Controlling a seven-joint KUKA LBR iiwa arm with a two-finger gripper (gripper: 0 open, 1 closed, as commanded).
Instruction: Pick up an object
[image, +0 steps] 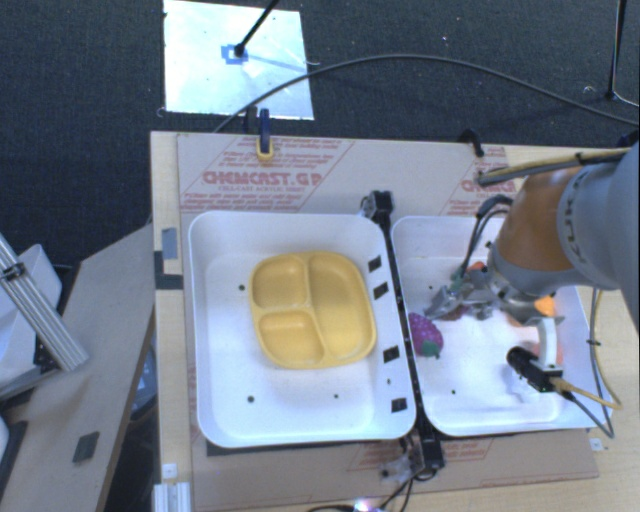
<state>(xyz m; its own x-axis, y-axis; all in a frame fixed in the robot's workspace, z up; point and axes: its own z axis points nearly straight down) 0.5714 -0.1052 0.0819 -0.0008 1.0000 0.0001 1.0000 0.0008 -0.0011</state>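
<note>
Table (170, 330): light wood, topped by a printed cardboard sheet (300, 180). On the sheet, two shallow white bins side by side, touching: left bin (225, 300), right bin (480, 415).

A single fixed camera looked down on the tabletop (330, 165) from above, at a slant rather than straight overhead. It stood far enough back to take in both white bins whole: the left bin (215, 300) sat near the middle of the picture and the right bin (470, 415) toward the right side. The far edge of the tabletop lay toward the top of the frame, with dark floor (80, 90) beyond it. The arm (560, 225) entered from the picture's right, cut off by that edge. With one view, nothing was shared between cameras.
</note>
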